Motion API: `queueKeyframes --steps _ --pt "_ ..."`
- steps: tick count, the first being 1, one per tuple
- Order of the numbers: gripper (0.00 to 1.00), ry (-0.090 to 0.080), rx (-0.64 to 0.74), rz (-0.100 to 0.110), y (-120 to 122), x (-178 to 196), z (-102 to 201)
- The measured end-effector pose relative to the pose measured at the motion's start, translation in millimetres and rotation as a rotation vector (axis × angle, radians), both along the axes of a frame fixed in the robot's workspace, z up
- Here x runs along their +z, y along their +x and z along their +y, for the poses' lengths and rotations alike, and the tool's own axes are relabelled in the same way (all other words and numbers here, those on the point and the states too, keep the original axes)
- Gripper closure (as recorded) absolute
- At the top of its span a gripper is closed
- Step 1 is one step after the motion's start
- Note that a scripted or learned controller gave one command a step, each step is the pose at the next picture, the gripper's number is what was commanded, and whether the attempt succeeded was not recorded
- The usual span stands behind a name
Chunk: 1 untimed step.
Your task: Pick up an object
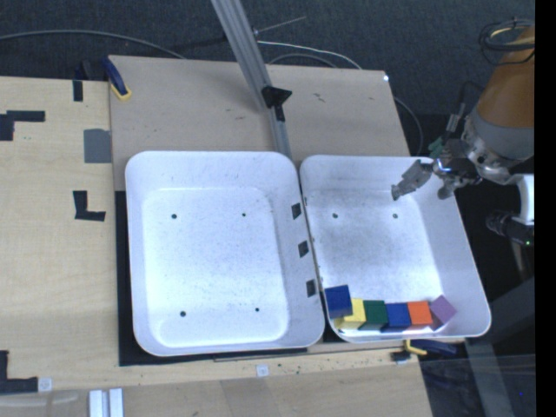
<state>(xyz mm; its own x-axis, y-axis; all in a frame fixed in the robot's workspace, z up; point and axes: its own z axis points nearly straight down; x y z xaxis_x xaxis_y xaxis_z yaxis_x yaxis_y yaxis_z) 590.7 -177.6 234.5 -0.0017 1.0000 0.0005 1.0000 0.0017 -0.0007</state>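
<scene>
Several small blocks lie in a row along the near edge of the right bin [452, 233]: a blue block [337, 300] on a yellow one [352, 317], then a green block [374, 312], another blue [398, 314], an orange [419, 313] and a purple [442, 308]. My gripper [426, 179] hangs over the bin's far right corner, well away from the blocks. Its fingers stand open with nothing between them.
The left bin [139, 233] sits beside the right one, with black clips on the shared edge. A slanted metal rail [246, 50] rises behind the bins. Cables trail across the dark floor at the back.
</scene>
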Motion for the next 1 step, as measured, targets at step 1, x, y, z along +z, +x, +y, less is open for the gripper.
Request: queueKeyframes --steps 1 --pt "0.0 0.005 0.001 0.013 -71.4 -64.1 60.5"
